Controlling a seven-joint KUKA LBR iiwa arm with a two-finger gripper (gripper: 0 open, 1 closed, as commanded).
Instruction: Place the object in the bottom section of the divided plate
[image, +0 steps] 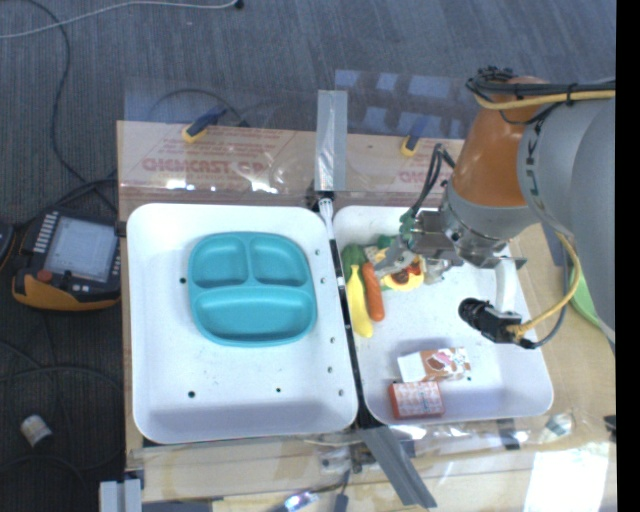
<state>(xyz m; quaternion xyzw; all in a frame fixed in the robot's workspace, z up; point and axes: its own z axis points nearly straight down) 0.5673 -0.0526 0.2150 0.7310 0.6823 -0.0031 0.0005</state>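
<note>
Two bins: shallow white plastic bins (160, 400) side by side on the bench, the left one bearing the plate, the right one (530, 385) bearing the loose items.
Divided plate: a teal plastic plate (250, 318) with three sections lies in the middle of the left bin; its large near section and both smaller far sections hold nothing.
Gripper: the grey arm's two-finger gripper (408, 258) hangs low over the far left part of the right bin, right above the cluster of toy food.
Hard to make out: the wrist and its black cabling cover the gripper's tip from above, so whether it is open or closed cannot be told, nor whether it grips anything.
Red and yellow piece: a small red and yellow toy food piece (402, 277) lies directly under the gripper, partly hidden by it; contact cannot be judged.
Orange stick: an orange carrot-shaped toy (373, 291) lies just left of that piece.
Yellow piece: a yellow banana-shaped toy (358, 303) lies along the right bin's left wall, touching the orange stick.
Green piece: a green toy (351, 254) sits just beyond the yellow one, its shape unclear.
Packet: a white and red printed packet (435, 364) lies toward the near side, well apart from the gripper.
Red box: a small red box (415, 400) sits just nearer than the packet, by the near wall.
</note>
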